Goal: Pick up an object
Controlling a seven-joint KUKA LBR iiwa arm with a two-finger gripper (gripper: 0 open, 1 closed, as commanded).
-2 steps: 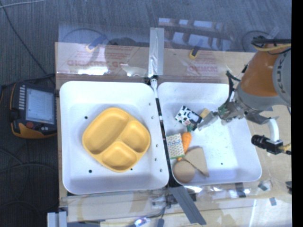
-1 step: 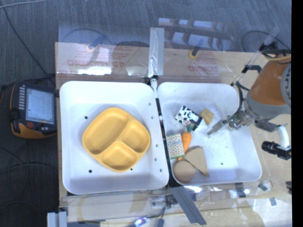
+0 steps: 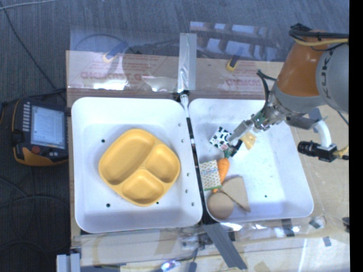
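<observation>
Two white bins (image 3: 85,152) are sitting side by side on the bench while the gripper (image 3: 233,146) is reaching low into the right bin (image 3: 283,174) near a black-and-white patterned block (image 3: 219,136) and toy carrot (image 3: 223,168), probably approaching, and needing to settle over one piece next.
</observation>
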